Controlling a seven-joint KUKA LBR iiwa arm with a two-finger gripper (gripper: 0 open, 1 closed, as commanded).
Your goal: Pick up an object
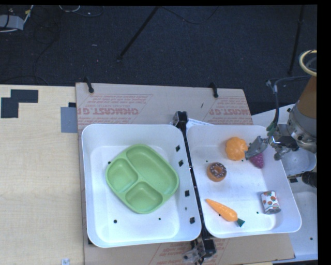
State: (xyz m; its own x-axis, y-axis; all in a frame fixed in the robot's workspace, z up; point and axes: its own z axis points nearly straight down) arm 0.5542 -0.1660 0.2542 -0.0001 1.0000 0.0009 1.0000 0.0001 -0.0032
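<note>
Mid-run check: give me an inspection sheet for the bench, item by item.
Surface: two white bins side by side, left bin and right bin, on cardboard.
Job's things: right bin holds an orange, a purple grape bunch, a donut, a carrot and a small can.
Clutter: green divided plate in the left bin.
Grippers: gripper low over the right bin, beside the orange and by the grapes; whether it holds anything cannot be told.
Cables: dark cables on the floor behind the bench.
Surroundings: dark carpet, wooden tabletop at left.
</note>
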